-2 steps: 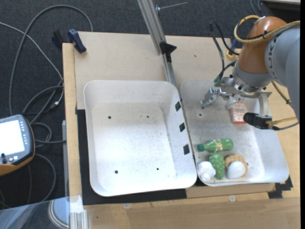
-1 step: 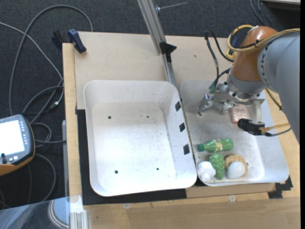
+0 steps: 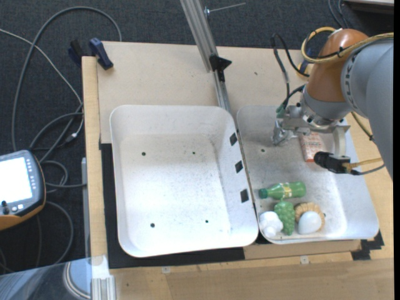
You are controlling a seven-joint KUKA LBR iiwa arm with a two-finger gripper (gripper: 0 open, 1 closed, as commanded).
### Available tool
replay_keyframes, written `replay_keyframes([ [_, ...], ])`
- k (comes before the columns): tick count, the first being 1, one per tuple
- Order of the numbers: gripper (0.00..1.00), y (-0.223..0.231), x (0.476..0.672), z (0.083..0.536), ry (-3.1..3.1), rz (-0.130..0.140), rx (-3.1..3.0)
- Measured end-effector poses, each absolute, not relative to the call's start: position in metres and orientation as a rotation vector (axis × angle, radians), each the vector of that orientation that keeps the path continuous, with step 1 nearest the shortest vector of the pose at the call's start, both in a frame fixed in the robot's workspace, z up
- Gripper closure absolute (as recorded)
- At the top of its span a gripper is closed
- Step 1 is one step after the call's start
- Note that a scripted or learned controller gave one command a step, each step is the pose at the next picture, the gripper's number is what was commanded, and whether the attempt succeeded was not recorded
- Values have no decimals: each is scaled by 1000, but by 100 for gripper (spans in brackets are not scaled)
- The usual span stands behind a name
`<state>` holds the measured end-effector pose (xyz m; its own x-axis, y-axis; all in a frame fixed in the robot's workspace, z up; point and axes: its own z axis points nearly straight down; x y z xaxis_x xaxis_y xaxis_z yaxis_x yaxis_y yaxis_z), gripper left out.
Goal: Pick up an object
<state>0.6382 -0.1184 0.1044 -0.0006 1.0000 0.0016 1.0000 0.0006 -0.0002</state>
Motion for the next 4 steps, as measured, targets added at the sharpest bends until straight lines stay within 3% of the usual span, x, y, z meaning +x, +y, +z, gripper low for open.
replay_keyframes([
  [2, 100, -102, 649, 212, -2229, -9, -2223],
  [3, 100, -102, 650, 222, -2225, -4, -2221],
  [4, 100, -56, 645, 231, -2227, -3, -2214],
])
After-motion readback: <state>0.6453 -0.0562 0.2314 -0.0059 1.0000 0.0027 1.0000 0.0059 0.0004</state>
